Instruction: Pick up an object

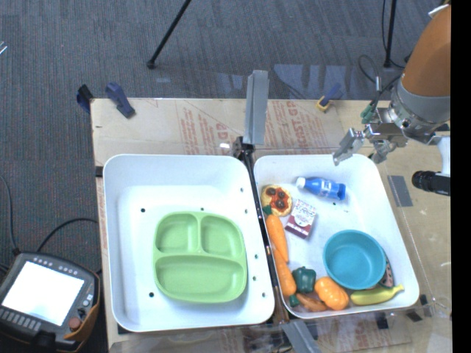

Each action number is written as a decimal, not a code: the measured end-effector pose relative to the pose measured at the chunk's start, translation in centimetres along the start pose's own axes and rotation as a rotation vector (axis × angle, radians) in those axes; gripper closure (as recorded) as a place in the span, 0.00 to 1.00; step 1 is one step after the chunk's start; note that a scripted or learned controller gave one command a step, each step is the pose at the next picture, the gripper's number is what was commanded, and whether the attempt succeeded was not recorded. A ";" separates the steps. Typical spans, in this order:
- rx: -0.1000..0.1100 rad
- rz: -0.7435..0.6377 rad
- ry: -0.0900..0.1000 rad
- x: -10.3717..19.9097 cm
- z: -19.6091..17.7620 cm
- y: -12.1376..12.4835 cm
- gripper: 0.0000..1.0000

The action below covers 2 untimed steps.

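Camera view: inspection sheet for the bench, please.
Surface: brown bench bearing two shallow white bins, left, right.
Job's things: blue plastic bottle, orange carrot, blue round bowl, yellow banana, small red carton, all in right bin.
Clutter: green divided tray in left bin.
Grippers: two-finger gripper above right bin's far edge, nothing between fingers.
Cables: black cable on floor, left.
Surroundings: teach pendant; grey carpet.

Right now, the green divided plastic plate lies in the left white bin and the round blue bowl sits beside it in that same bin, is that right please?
Not quite: the camera view shows the round blue bowl in the right white bin, among the toy food. The green divided plastic plate does lie in the left white bin.
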State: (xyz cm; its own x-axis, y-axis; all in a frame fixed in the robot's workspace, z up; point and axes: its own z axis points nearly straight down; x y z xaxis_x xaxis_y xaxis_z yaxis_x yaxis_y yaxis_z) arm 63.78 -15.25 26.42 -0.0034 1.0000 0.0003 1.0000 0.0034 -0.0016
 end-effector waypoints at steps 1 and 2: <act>0.009 0.090 0.001 -1.3 17.8 0.3 0.00; 0.002 0.361 0.001 -1.8 17.7 0.1 0.00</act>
State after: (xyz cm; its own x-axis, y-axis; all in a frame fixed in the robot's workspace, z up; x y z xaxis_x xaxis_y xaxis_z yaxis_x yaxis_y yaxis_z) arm 63.82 -17.08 8.68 0.3501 0.9367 0.0002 0.9367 -0.3501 -0.0032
